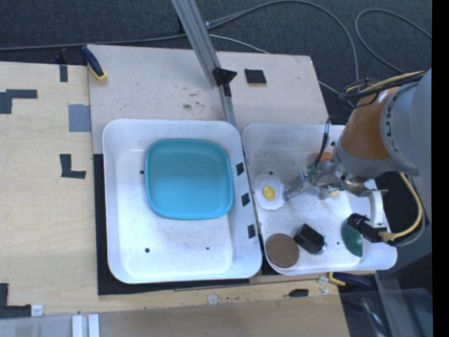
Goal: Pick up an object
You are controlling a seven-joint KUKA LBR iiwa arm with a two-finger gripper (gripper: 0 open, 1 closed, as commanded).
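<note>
Pale wooden desk [42, 209] carrying two white bins. In the right bin [280, 140], the fingers [298, 188], seemingly apart and empty, are seen just right of the fried-egg toy [269, 192], centre-right of frame.

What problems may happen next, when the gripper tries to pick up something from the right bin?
1. The gripper is low beside the fried egg toy. The egg looks flat, so the grasp may slip over it.
2. The egg lies close to the right bin wall, so a push might wedge it there.
3. The brown disc and the black block lie close together; a try at one may knock the other.
</note>
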